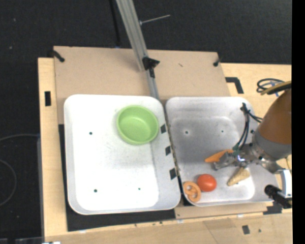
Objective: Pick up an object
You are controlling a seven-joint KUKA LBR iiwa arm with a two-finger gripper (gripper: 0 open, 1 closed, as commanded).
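I see the arm (277,128) reaching into the right bin (203,113), with the gripper (237,159) low near the bin's front edge. It sits just beside a small orange piece, maybe a carrot (215,157), and a pale wedge (239,176) lies close under it toward the front right corner. Whether the claw is apart or together I cannot tell, because the wrist and cables cover it, and I see nothing clearly between the fingers. A red tomato (207,182) and a round pretzel-like thing (191,191) lie at the front left corner of this bin, and a green bowl (138,124) stands in the left bin (91,187) near its back edge. My worry is that the carrot and the wedge are so near each other that the claw could push one aside instead of catching it, or pinch only a thin tip that slips out on lifting. The small things also lie flat, so the fingers may scrape the bin floor.
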